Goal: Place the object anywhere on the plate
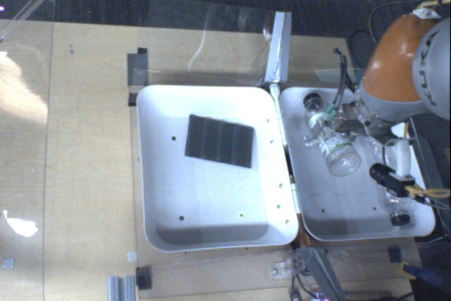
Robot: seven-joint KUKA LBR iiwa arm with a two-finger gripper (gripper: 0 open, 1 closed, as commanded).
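Two shallow white bins sit side by side on the pale wooden bench; the left bin takes up the middle of the frame and the right bin lies at centre right, their inner rims almost touching. A grey metal bar stands on the bench just above the seam between them; dark carpet runs across the top of the frame.

The dark ribbed plate lies flat in the upper half of the left bin, slightly skewed, with bare white floor on every side of it.

The arm comes in from the right edge, its orange band over the upper right corner of the right bin; the gripper hangs low over the upper middle of that bin. The clear round container lies on the bin floor just below the gripper in the frame, its round rim turned towards the camera, well apart from the plate; whether the gripper touches it is unclear, and I cannot tell whether the gripper is spread or closed.

A small dark round thing rests near the upper left corner of the right bin; another small dark thing sits near its lower right corner.
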